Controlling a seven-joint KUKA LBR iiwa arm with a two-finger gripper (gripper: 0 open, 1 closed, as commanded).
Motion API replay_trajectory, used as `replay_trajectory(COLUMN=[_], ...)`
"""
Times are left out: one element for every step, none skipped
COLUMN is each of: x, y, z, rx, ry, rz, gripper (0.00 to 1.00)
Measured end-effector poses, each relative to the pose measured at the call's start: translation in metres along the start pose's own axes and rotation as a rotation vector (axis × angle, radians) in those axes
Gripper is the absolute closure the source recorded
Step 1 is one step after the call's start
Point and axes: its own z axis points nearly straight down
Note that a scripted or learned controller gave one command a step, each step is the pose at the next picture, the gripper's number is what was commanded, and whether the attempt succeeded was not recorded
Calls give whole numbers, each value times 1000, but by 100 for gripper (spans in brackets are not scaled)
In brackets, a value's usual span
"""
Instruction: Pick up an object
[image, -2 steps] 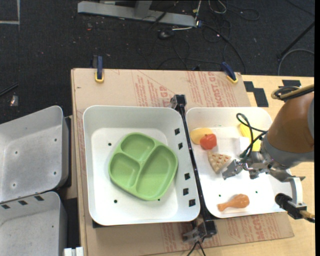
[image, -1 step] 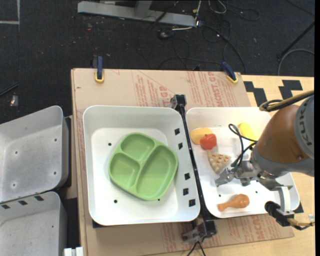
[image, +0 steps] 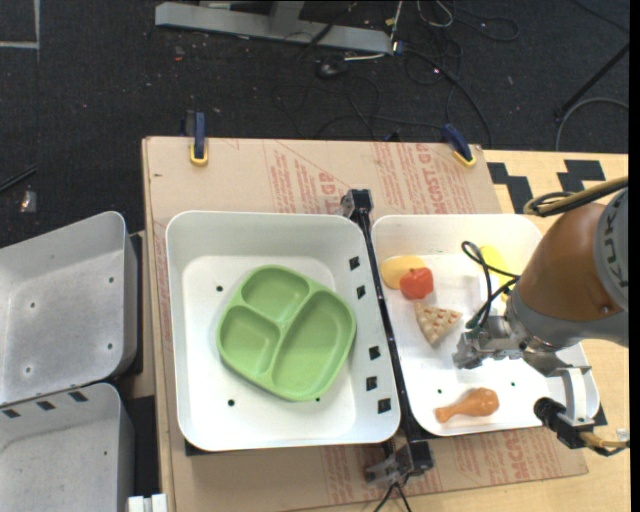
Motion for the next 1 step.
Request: replay_trajectory(x=[5], y=[2], z=[-62], rx=[-5], ry=[-2], rz=[-7], gripper=[100])
